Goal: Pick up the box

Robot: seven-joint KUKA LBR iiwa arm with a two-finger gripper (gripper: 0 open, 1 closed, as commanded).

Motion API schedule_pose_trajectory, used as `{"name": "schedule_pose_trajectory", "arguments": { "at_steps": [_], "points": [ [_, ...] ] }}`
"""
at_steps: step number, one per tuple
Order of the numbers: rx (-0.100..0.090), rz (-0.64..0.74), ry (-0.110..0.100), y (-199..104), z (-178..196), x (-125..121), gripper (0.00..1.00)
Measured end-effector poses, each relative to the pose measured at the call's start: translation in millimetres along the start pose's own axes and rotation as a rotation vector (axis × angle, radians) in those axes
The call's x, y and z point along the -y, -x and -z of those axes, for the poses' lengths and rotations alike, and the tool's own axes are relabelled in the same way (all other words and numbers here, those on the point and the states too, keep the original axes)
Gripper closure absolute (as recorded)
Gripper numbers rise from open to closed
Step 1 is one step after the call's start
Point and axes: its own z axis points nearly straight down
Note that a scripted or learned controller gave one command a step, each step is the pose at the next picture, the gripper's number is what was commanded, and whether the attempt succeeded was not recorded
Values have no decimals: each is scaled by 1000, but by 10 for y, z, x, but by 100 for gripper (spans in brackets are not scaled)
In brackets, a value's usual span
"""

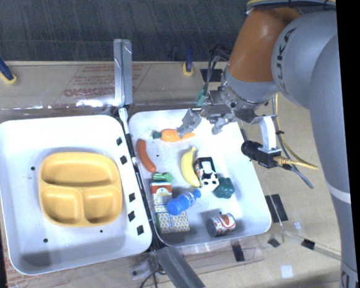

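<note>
The box (162, 189) is a small carton with a green and red top, lying flat at the near left of the right bin (247, 166). A blue bottle (183, 202) lies across its middle. My gripper (204, 123) hovers over the far part of the same bin, well behind the box. Its fingers are open with nothing between them. The left fingertip (190, 119) hangs just above an orange carrot (178, 134).
Around the box lie a red sausage (145, 155), a banana (188, 166), a black-and-white cow toy (206, 172), a teal toy (224, 188) and a can (221, 223). A yellow divided plate (81, 187) sits in the left bin (15, 184).
</note>
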Motion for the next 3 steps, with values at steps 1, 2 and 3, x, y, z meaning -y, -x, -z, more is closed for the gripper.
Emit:
{"name": "schedule_pose_trajectory", "arguments": {
  "at_steps": [1,2,3],
  "points": [
    [-1,-171,-2,-133,-1201,859,0],
    [-4,-737,11,-112,-1542,1127,0],
    [-2,-856,-1,-882,-563,200,0]
  ]
}}
